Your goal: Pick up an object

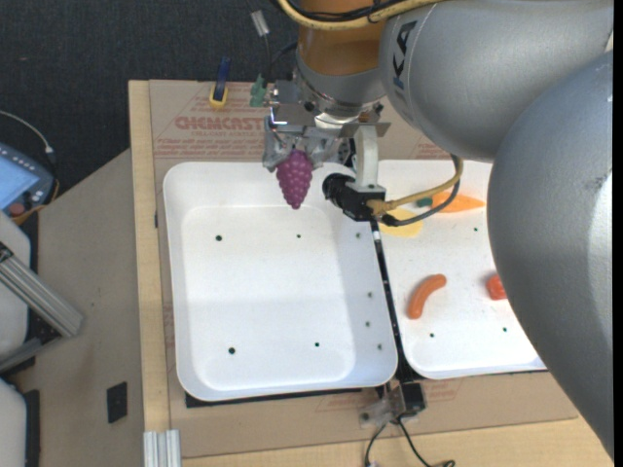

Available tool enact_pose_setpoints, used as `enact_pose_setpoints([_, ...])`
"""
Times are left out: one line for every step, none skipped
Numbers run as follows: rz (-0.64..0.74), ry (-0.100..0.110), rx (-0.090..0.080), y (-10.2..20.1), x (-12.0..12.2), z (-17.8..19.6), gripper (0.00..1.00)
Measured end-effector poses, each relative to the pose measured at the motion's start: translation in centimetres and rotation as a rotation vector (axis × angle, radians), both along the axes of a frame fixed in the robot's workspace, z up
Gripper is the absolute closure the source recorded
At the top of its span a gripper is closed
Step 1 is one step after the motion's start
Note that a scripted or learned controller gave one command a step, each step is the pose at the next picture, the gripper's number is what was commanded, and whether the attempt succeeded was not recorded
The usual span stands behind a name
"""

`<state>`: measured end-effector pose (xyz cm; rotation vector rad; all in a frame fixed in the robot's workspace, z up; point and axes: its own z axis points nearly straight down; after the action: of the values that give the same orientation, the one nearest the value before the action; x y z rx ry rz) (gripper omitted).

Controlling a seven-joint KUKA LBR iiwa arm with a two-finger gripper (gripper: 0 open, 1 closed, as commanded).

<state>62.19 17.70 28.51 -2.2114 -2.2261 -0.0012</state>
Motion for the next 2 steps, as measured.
enact_pose_setpoints([-0.001, -0.002, -0.001, 5.1, 0.1, -1.5, 1.0])
enact_pose_setpoints([-0.013, -0.012, -0.004, -3.1, -3.0, 6.0, 1.0])
